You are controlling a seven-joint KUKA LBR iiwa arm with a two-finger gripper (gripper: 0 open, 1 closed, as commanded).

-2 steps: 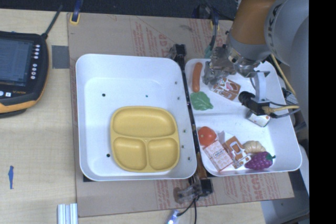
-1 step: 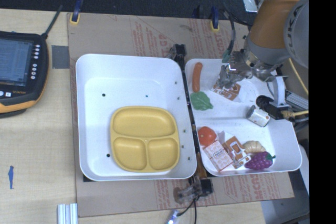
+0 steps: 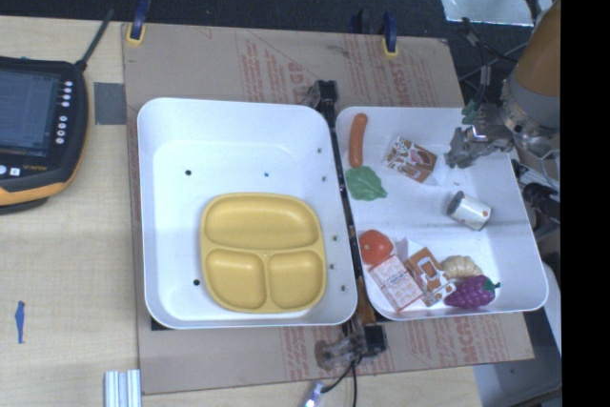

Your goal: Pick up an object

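The right bin [image 3: 496, 138] holds a sausage [image 3: 357, 138], a green leaf [image 3: 366, 183], a brown-and-white packet [image 3: 411, 158], a small grey-and-white can [image 3: 469, 210], a red tomato [image 3: 376, 246], two snack packets [image 3: 410, 276], a bread piece [image 3: 461, 266] and purple grapes [image 3: 472, 293]. My gripper [image 3: 464, 151] hangs over the bin's right side, just right of the brown-and-white packet and above the can. Nothing shows between its fingers.
The left bin [image 3: 172, 138] bears a yellow divided tray [image 3: 264, 252]. A tablet-like pendant [image 3: 33, 124] lies at the far left of the bench. Clamps stand at the cardboard's back edge [image 3: 389, 31].
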